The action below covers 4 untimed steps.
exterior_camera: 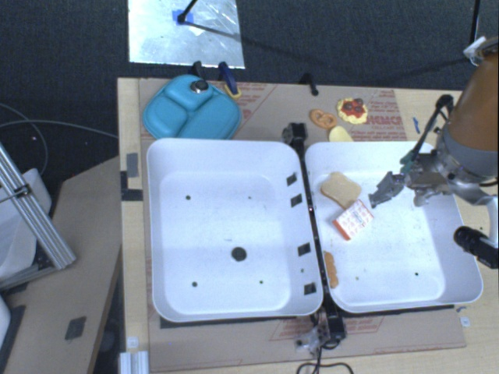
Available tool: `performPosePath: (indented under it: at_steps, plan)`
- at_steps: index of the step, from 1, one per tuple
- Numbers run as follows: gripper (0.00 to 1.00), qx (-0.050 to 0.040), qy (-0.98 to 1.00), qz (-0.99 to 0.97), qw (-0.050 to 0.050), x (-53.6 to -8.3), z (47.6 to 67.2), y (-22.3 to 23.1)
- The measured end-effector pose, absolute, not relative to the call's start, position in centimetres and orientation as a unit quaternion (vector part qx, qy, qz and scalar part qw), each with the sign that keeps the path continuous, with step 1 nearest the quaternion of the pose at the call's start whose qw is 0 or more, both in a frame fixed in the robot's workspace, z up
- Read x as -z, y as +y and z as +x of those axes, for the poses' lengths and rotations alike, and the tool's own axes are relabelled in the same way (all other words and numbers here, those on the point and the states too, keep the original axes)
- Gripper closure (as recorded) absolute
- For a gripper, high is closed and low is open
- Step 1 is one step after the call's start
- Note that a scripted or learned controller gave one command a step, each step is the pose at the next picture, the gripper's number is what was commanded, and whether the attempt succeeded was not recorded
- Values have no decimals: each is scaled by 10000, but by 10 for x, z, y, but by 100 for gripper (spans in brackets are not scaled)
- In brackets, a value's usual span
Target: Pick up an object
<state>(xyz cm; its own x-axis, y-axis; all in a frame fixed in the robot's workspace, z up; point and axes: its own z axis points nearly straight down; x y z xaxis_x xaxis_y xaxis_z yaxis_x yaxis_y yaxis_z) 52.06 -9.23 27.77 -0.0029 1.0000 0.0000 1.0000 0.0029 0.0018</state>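
In the right bin (405, 275) lie a tan slice of toast (341, 188), a small red and white box (353, 220) just below it, and an orange piece (330, 269) against the divider. My gripper (402, 193) hangs over the bin's upper middle, to the right of the toast and the box. It is open, its fingers spread apart with nothing between them. The left fingertip (382, 190) is close to the box's upper right corner but apart from it.
The left bin (226, 232) has a small dark spot (238, 254) on its floor. Behind the bins sit a blue dish (191, 109), a pretzel-like toy (322, 118), a round red-topped toy (352, 109) and a pale yellow piece (340, 134). A foil sheet (185, 20) lies on the floor.
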Motion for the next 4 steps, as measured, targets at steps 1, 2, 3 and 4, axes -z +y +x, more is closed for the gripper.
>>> performPosePath:
  at_steps: [1, 2, 3, 4]
  plan:
    - [0, 21, 7079, 7063, -31, -136, 539, -84]
    - [0, -19, 7090, 7052, 29, -127, 607, -90]
    - [0, -34, 7095, 7046, 32, -85, 668, -100]
    - [0, -27, 7077, 7065, 31, -88, 617, -101]
